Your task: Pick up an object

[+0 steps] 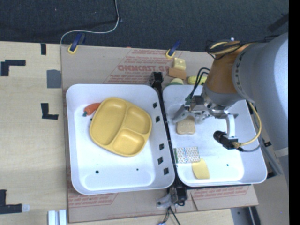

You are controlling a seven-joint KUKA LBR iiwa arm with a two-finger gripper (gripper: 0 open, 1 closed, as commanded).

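Gripper [190, 112] right-centre of frame, directly above tan sponge-like block [185, 127], finger state unclear; block looks light, soft, squashable — grab across its short sides.

You look down from one fixed camera above the counter [28, 125], tilted so the dark floor fills the band toward 12 o'clock. It sits far enough back to take in both shallow white bins whole: the left bin [77, 172] lies toward 9 o'clock of centre, the right bin [248, 170] toward 3 o'clock, their shared divider running from 12 to 6 through the middle. The arm [262, 74] enters from 3 o'clock and looms large and close to your lens, covering the right bin's far corner near 2 o'clock.
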